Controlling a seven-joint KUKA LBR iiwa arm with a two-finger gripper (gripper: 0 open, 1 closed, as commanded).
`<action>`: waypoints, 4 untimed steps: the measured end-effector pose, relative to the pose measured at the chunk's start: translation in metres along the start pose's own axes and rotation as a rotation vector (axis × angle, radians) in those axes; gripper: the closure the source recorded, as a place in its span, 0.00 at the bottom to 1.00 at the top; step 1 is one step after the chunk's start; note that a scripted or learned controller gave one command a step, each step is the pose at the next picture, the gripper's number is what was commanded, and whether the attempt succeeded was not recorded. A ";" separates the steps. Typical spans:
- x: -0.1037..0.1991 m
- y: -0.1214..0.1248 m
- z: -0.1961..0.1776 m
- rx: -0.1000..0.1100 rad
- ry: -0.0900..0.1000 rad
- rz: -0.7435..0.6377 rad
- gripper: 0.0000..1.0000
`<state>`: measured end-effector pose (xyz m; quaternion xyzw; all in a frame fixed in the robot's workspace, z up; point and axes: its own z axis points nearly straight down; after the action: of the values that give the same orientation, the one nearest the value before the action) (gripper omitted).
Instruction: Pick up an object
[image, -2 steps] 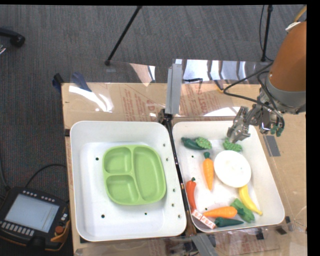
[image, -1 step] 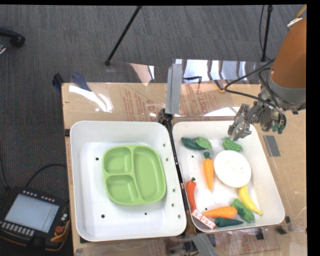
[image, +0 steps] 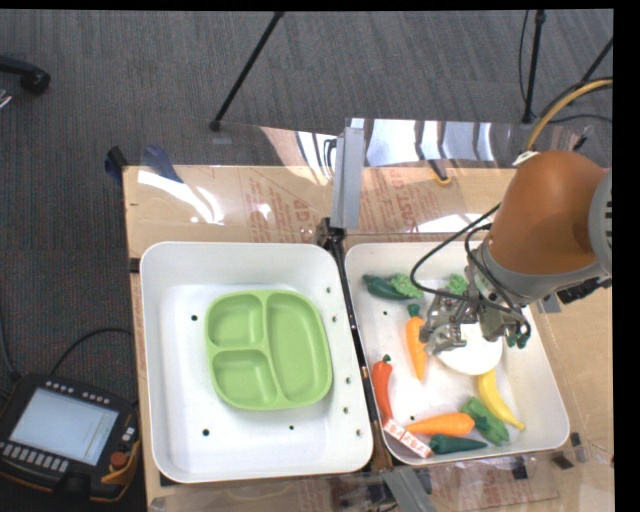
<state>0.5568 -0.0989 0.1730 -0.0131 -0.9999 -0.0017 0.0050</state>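
Note:
The right bin (image: 552, 385) holds toy food: an orange carrot (image: 415, 345), a red pepper (image: 382, 390), a second carrot (image: 440, 424) lying flat, a yellow banana (image: 495, 397), a white plate (image: 475, 355), and green vegetables (image: 392, 287) at the back. My gripper (image: 447, 330) hangs low over the middle of this bin, just right of the upright carrot and over the plate's left edge. The orange wrist band (image: 545, 215) hides much of the bin's back right. Nothing shows between the fingers.
The left bin (image: 175, 300) holds a green divided tray (image: 268, 349). A dark green vegetable (image: 487, 418) lies by the banana. A red-and-white packet (image: 405, 437) sits at the right bin's front edge. A teach pendant (image: 65, 430) lies at the lower left.

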 end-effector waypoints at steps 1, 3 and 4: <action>-0.006 0.106 -0.165 -0.001 -0.019 0.289 1.00; 0.039 0.106 -0.010 0.002 0.000 0.265 1.00; 0.045 0.016 0.053 0.003 -0.006 -0.188 1.00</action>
<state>0.5119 -0.0815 0.1210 0.0810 -0.9967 -0.0008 0.0019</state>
